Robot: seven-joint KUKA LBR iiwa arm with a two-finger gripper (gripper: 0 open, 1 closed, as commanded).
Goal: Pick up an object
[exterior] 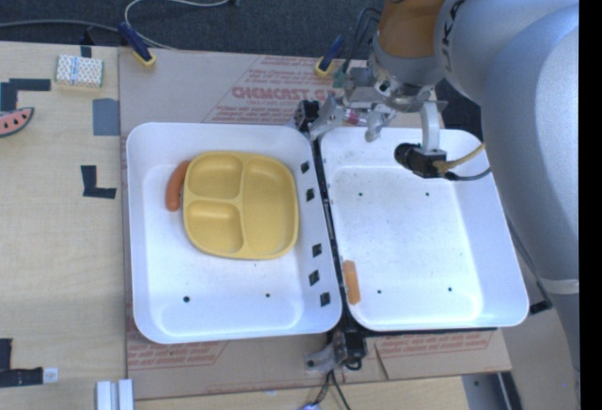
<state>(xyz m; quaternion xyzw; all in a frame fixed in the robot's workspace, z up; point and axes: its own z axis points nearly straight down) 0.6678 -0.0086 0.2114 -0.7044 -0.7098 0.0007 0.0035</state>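
Closest to the camera, a small orange carrot-shaped piece point(351, 282) lies in the right bin point(470, 305), tight against its left wall, well below and a little left of the fingers. The gripper point(362, 121) hangs over that bin's upper left corner, by the divide between the bins; whether its fingers are apart or together cannot be told, since the wrist hardware and cabling clutter that spot. Nothing shows between them. Further left of the fingers, in the left bin point(150, 305), sits a yellow divided plate point(241, 204) with an orange sausage-shaped piece point(174, 187) touching its left rim. The carrot-shaped piece looks like light, stiff toy plastic, probably smooth and prone to rolling; a pinch across its narrow middle seems best, though the wall beside it leaves little room. The plate looks rigid and broad, graspable only by its rim. The arm's bulk hides the tabletop to the right.
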